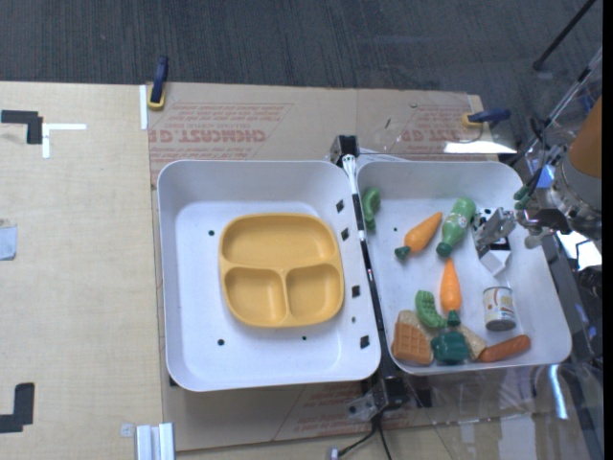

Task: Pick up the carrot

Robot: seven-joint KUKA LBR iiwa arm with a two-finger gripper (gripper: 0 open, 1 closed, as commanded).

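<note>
Two orange carrots with green tops lie in the right bin (pixel 536 286). One carrot (pixel 422 232) lies tilted near the bin's middle, its green end pointing lower left. The other carrot (pixel 450 287) lies roughly upright just below it. My gripper (pixel 495 230) hangs over the bin's upper right part, to the right of a green bottle (pixel 458 224) and well clear of both carrots. It is open with nothing between its fingers. The arm comes in from the right edge.
A small can (pixel 498 309), a waffle piece (pixel 414 341), green toy vegetables (pixel 448 347), a red sausage (pixel 504 349) and a green item (pixel 371 203) also lie in the right bin. The left bin (pixel 182 286) holds a yellow divided plate (pixel 282 268).
</note>
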